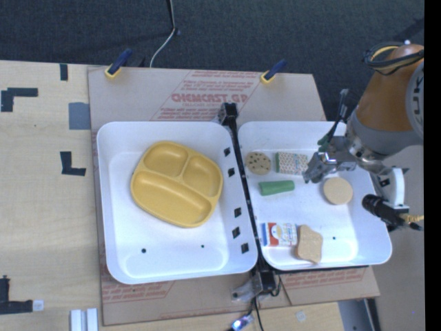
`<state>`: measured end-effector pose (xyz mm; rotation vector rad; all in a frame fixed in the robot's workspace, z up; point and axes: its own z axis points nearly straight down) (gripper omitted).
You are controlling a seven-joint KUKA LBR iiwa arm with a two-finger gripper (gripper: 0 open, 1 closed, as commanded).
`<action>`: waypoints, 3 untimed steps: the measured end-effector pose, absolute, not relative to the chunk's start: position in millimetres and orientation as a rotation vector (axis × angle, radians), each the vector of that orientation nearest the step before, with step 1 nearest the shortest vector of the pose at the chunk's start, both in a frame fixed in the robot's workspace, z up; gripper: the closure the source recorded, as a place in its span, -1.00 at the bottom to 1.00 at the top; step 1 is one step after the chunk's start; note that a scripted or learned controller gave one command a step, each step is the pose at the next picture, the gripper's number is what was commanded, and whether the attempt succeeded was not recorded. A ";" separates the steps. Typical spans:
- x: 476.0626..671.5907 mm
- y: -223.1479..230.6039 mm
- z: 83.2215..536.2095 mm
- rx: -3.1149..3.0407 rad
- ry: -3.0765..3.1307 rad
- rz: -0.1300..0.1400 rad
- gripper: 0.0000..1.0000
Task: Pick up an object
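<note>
The gripper (pixel 318 168) hangs low in the right bin (pixel 368 254), and its dark tips are too small and blurry to tell if they are open or shut, or if they hold anything. No toy shows between them. A few things sit close around the tips: a speckled green block (pixel 291 162) right next to them on the left, a round tan cookie (pixel 337 191) just below and to the right, and a green stick (pixel 276 187) down to the left. Because they are so crowded, the tips could bump one thing and push it away, or close on the gap and miss. The arm (pixel 386 109) comes in from the right and leans down, with its wrist tipped toward the middle of the bin. A yellow tray (pixel 177 183) rests far off in the left bin (pixel 117 254).
</note>
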<state>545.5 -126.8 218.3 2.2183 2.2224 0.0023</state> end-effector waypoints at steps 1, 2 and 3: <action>545.3 -70.8 208.4 2.216 2.230 -0.001 1.00; 540.1 -10.0 217.4 2.214 2.232 0.001 1.00; 537.3 39.7 209.5 2.216 2.231 -0.002 1.00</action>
